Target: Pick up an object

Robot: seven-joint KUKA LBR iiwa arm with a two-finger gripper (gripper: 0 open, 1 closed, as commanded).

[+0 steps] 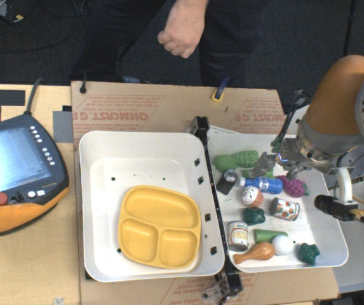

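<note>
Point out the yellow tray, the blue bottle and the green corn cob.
yellow tray (159, 226): camera view, on its upper compartment's floor.
blue bottle (265, 185): camera view, on the middle of its body.
green corn cob (235, 160): camera view, on its middle.

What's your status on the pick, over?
Tool low over right bin, by the green toy and blue bottle; grip unconfirmed. Nothing seen held. Toys packed close around it; yellow tray sits in left bin.
</note>
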